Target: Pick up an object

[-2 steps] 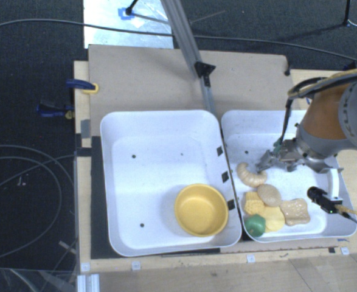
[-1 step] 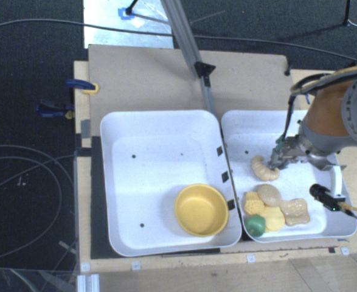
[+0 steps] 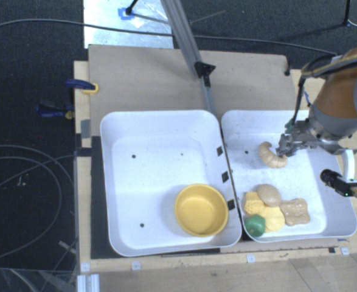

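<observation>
Gripper (image 3: 287, 149) sits in the right white plastic bin (image 3: 342, 224), at the right tip of the curved beige croissant-shaped toy (image 3: 270, 156). Can't tell its state. Toy's long axis arcs left from it, so you approach leftwards.

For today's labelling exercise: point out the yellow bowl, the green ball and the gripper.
yellow bowl (image 3: 201, 209), camera view, on the inside bottom.
green ball (image 3: 255, 225), camera view, on its rounded top.
gripper (image 3: 286, 150), camera view, at its tip by the curved pastry (image 3: 269, 156).
</observation>
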`<state>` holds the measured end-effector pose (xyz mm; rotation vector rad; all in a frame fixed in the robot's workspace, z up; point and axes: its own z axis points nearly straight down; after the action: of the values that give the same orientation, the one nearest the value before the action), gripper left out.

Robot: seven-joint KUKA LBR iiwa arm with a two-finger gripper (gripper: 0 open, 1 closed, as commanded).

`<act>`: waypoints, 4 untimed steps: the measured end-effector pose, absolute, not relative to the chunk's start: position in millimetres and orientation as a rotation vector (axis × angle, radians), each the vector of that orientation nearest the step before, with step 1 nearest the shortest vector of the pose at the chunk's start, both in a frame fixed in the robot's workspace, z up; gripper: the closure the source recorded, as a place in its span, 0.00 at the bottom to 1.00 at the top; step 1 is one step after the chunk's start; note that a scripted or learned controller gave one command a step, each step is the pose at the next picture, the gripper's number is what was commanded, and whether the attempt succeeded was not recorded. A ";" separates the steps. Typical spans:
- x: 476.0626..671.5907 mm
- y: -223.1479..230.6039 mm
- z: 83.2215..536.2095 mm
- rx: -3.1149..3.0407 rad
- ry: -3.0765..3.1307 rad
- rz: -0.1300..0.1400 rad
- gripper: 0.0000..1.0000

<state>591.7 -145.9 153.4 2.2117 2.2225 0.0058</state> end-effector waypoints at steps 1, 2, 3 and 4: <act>602.7 -147.6 203.2 2.210 2.223 0.006 1.00; 603.8 -147.6 228.5 2.212 2.226 0.004 1.00; 607.9 -101.5 222.7 2.211 2.232 0.003 1.00; 620.2 -39.5 229.9 2.208 2.234 0.005 1.00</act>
<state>620.2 -39.5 229.9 2.2079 2.2340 0.0055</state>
